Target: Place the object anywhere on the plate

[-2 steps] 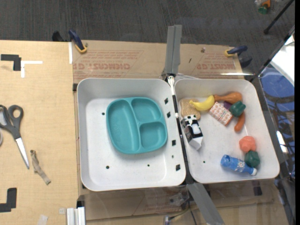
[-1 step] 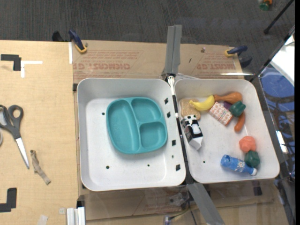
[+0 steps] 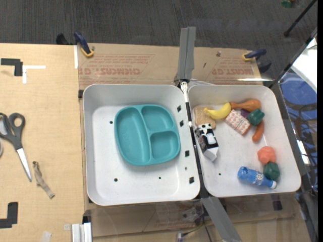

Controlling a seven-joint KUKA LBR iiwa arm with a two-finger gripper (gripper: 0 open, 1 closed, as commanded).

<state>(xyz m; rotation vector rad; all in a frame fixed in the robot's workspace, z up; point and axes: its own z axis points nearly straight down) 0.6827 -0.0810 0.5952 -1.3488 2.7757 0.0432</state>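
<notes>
The camera view looks down on two white bins side by side on the counter. In the left bin [image 3: 96, 185] lies a teal plate [image 3: 148, 134] with three compartments, and nothing rests on it yet. The right bin [image 3: 237, 183] carries all the loose things: a banana [image 3: 218, 111] near its back-left corner, a small black-and-white carton [image 3: 207, 140] against its left wall, a pink box [image 3: 237, 122], a carrot [image 3: 258, 130], an orange ball [image 3: 266, 154] and a blue bottle [image 3: 255, 177] near its front edge. The task does not say which object is meant, so any of these may be the one. I cannot tell the state of the gripper from here. I judge that the main risk is the crowding at the back of the right bin: things touch each other there, so a grasp may catch two or push one away. The bottle could also roll. The counter is light wood with cardboard under the bins; scissors [image 3: 15, 140] lie at its left edge, and dark carpet lies beyond.
</notes>
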